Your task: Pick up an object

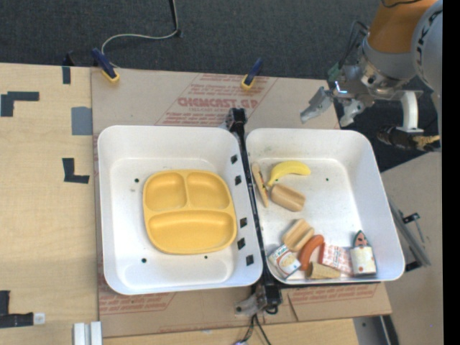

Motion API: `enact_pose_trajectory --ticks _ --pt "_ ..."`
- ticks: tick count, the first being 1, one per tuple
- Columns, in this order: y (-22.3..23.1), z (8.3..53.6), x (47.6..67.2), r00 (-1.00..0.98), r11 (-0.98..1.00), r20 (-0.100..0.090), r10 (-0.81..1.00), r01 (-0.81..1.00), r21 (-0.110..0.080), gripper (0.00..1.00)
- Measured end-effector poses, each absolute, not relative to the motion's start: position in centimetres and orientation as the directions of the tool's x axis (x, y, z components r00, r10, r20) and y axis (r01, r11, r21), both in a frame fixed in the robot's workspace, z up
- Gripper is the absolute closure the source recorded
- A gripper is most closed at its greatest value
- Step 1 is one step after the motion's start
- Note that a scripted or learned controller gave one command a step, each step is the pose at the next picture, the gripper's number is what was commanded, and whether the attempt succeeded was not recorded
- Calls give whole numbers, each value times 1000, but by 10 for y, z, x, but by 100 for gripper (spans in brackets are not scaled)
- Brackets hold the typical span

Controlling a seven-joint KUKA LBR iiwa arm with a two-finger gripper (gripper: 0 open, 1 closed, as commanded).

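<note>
Arm (406, 27) raised beyond right bin (374, 192), fingers (316, 110) spread apart, holding nothing

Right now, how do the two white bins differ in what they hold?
The left bin holds one yellow divided plate, lying flat near its middle. The right bin holds many small toy foods, such as a banana and a sausage, mostly crowded toward its near edge. Both are shallow, white and similar in size.

The arm (410, 27) is grey with a broad orange band above the wrist. Its tool (332, 111) is pale grey metal with two fingers, and dark cables run along the wrist.
</note>
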State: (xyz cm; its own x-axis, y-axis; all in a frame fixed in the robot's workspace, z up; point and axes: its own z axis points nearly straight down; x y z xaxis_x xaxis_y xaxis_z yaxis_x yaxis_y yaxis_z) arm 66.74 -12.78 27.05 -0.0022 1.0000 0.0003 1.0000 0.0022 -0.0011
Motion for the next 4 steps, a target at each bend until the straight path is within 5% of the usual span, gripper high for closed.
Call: enact_pose_trajectory --ticks 1,2,3,4 --pt "-142 103 641 -1 1 -1 1000 1000 12 0" --pt "-122 86 514 1 -1 1 1000 1000 -1 0" --pt "-123 96 516 1 -1 -3 1000 1000 5 100" --pt "-123 96 516 1 -1 -3 1000 1000 5 0"
